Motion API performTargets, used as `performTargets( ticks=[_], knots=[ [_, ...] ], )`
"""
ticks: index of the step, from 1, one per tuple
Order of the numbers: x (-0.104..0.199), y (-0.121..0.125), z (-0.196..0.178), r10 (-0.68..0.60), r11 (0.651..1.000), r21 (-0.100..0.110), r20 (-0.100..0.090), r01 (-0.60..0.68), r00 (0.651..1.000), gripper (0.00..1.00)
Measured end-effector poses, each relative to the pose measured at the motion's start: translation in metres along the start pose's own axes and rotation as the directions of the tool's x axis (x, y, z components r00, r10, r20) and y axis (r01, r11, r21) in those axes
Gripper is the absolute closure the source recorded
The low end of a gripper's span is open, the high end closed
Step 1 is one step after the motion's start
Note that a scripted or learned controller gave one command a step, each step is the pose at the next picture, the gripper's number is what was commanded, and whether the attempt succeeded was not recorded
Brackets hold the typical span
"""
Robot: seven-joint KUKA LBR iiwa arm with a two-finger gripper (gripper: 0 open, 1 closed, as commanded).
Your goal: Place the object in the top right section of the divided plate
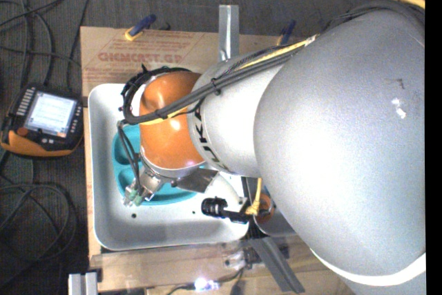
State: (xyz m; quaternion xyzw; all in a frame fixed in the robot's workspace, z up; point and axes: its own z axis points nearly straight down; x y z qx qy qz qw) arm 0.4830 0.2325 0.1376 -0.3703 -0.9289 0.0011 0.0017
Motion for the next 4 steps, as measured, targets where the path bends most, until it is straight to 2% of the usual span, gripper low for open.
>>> performTargets(
  ticks=[1,2,3,4],
  knots=[
    [-0.042,-0.010,-0.018,0.176,0.984,0.000,0.001,-0.176,0.984,1.00],
    [-0.052,-0.040,0.042,0.072,0.997,-0.033,0.015,-0.071,0.997,1.00],
    [-0.130,-0.079,-0.046,-0.148,0.989,-0.001,0.005,0.148,0.989,1.00],
    [-0.127,0.025,-0.105,-0.152,0.988,-0.003,0.004,0.152,0.988,1.00]
  ],
)
